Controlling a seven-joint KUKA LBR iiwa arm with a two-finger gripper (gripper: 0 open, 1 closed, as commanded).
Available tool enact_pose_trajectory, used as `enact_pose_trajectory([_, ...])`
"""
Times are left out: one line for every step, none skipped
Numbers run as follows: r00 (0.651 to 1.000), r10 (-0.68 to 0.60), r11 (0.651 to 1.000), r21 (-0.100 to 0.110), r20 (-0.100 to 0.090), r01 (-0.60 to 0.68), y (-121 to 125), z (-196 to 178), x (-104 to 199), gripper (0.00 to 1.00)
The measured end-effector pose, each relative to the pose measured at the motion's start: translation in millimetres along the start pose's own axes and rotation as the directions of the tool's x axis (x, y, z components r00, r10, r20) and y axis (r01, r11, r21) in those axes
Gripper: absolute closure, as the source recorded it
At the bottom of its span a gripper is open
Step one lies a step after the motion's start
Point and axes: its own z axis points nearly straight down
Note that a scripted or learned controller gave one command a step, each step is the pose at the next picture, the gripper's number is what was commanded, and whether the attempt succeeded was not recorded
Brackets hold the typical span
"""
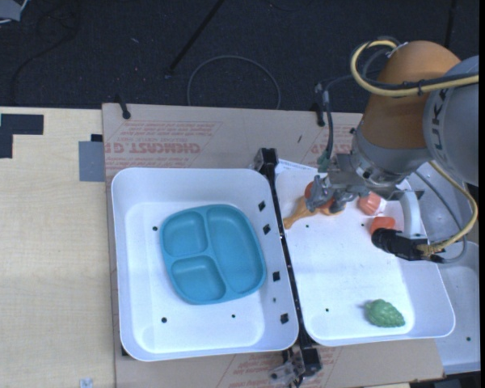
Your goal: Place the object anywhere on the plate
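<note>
A blue plate (212, 253) with three compartments lies in the left bin (137, 208). My gripper (326, 196) hangs low over the far left part of the right bin (339, 297). It is right over a cluster of small orange and red pieces (336, 204). A thin yellow-orange piece (296, 214) sticks out from under it toward the divider. The wrist hides whatever lies between the gripper and the bin floor.
A red-orange piece (370, 204) and another red one (382, 223) lie just right of the gripper. A green lumpy object (385, 314) sits in the right bin's near right corner. A black divider (279, 249) separates the bins.
</note>
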Motion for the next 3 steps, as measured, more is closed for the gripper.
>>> enact_pose_trajectory([1.000, 0.001, 1.000, 0.004, 0.000, -0.001, 3, 15, 55, 1.00])
enact_pose_trajectory([1.000, 0.002, 1.000, 0.001, 0.002, -0.002, -1, 6, 105, 1.00])
enact_pose_trajectory([1.000, 0.002, 1.000, 0.004, 0.002, -0.002, 1, 24, 155, 1.00])
